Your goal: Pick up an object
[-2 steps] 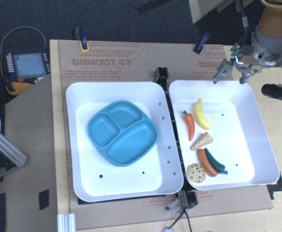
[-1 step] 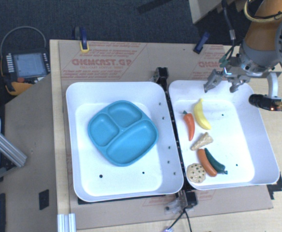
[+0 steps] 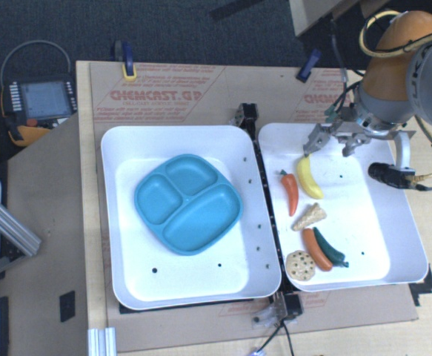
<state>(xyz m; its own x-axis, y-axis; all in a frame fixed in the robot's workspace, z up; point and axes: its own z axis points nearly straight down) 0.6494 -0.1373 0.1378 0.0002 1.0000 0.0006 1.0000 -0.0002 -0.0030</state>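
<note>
Nearest the camera in the right bin (image 3: pixel 393 269), a cookie (image 3: pixel 300 265) is lying by the front rim, with a sausage (image 3: pixel 318 251) and a green pepper (image 3: pixel 329 246) just beside it, side by side and slanting toward the front right. A wedge of bread (image 3: pixel 309 216) is sitting a little farther back. Beyond it a chili (image 3: pixel 291 191) is lying nearly along the bin's depth, stem end pointing away, and a banana (image 3: pixel 308 177) is resting just beside it, its long axis running from the far left toward the near right, one tip pointing up at the gripper. The left bin (image 3: pixel 127 273) is carrying a blue tray (image 3: pixel 188 202).

Farthest back, the gripper (image 3: pixel 327 144) is hovering over the far part of the right bin, fingers spread and gripping nothing, one finger hanging just past the banana's far tip.

The banana is looking like the likeliest target. To grasp it well, the gripper should be shifting toward the fruit's middle, turning so the fingers are straddling the short width across that long axis, then descending before closing, keeping clear of the chili
</note>
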